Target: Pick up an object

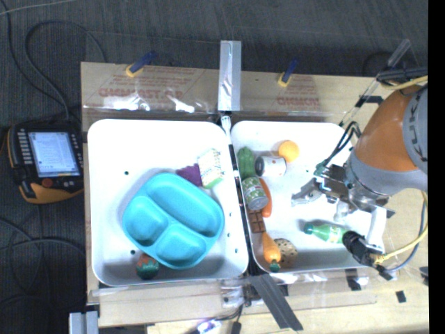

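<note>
- Arm point(393, 152) enters from 3 o'clock, grey body with orange band, over the right bin point(306, 132).
- Gripper point(321, 192) hangs over right bin's middle-right part; metal fingers point toward 9 o'clock and look spread, nothing between them.
- Green bottle point(325, 232) lies on its side at 5 o'clock of the gripper, near it but apart; white cap end toward 9 o'clock.
- Orange ball point(287, 149) at 11 o'clock of the gripper, near bin's far wall.
- White cup point(271, 165) lies just beside the ball, at its 7 o'clock.
- Green pepper point(245, 160) sits against the divider side, at 9 o'clock of the cup.
- Jar point(255, 193) with green label lies just below the pepper, orange piece touching its right side.
- Carrot point(270, 250) at bin's 7 o'clock corner, spotted brown lump point(285, 250) touching it on the right.
- Left bin point(104, 186) holds a blue divided tray point(174, 218), tilted, three compartments.
- Purple thing point(188, 175) and white-green carton point(210, 167) at tray's 1 o'clock edge, touching each other.
- Small red-green thing point(146, 266) at tray's 7 o'clock, too small to tell what.
- Tablet point(45, 160) with orange case lies on the floor at 9 o'clock, well apart from bins.
</note>
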